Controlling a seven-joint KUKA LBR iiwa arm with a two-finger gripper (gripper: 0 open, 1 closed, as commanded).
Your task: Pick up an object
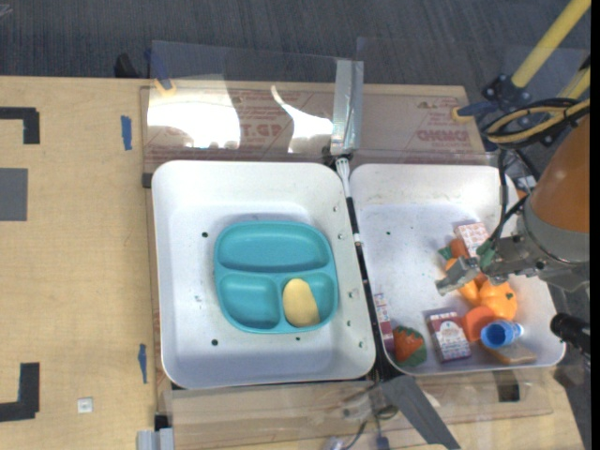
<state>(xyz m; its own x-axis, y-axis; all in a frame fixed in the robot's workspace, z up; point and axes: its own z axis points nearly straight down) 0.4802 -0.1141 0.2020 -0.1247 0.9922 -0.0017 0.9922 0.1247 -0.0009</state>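
Observation:
The right bin [412, 214] holds a cluster of small things. My gripper [466, 272] hangs low over the cluster's right side, reaching in from the right. It sits right on top of an orange toy [494, 298], and a smaller orange piece [457, 248] lies just above it. A pale pink box [470, 232] is behind them. Toward the front lie a maroon box [448, 335], a red and orange fruit [409, 343] and an orange cup [478, 325] beside a blue cap [502, 334]. The gripper hides part of the orange toy.
In the left bin [187, 251] sits a teal divided plate [267, 256] with a yellow oval fruit [300, 302] in its lower right section. A small packet [381, 307] lies against the divider between the bins. Cables and a yellow bar are at the far right.

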